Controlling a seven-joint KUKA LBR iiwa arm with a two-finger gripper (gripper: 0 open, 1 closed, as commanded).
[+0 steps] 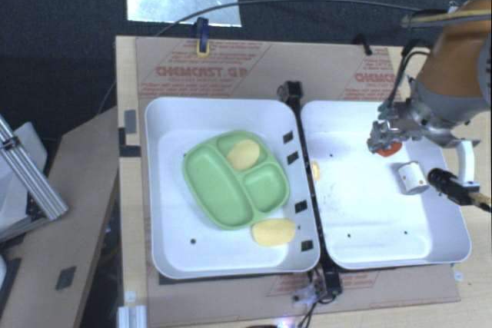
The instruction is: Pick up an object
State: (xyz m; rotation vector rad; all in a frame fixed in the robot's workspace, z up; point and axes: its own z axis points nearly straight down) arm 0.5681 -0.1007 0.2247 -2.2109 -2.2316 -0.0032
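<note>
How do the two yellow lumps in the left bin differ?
One yellow lump lies inside the green tray, in its upper compartment; the other yellow lump lies on the bin floor, against the tray's lower rim. The tray one looks rounder, the floor one longer. Both are pale yellow and smooth.

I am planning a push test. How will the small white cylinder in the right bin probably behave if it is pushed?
The small white cylinder lies on its side, so it may roll on the smooth floor of the right bin. It looks small, so it is probably light. It seems rigid, though details are too small to confirm.
</note>
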